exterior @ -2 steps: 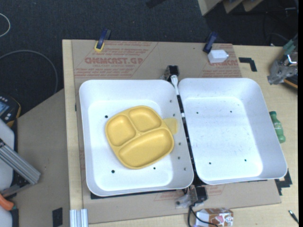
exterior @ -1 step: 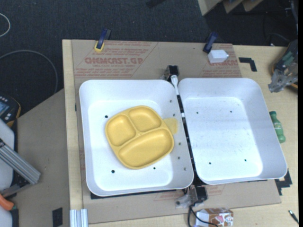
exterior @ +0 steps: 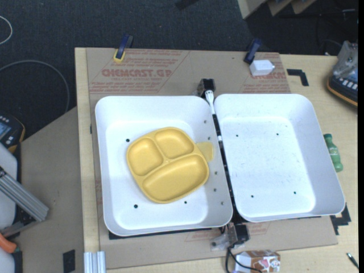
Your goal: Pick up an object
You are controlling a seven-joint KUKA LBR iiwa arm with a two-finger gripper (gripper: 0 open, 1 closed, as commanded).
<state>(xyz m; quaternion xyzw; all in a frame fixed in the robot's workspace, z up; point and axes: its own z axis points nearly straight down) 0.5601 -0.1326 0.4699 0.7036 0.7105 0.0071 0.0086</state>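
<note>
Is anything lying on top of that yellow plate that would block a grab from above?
Nothing visible does. The yellow divided plate lies by itself in the left bin, its three compartments bare and open from above.

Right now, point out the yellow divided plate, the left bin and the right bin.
yellow divided plate (exterior: 167, 165), camera view, centre ridge between compartments.
left bin (exterior: 114, 110), camera view, bare upper-left wall.
right bin (exterior: 267, 152), camera view, bare floor.

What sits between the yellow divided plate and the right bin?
In the camera view, a bare strip of the left bin floor, then the two bins' touching rims, separate the yellow plate from the right bin.
</note>
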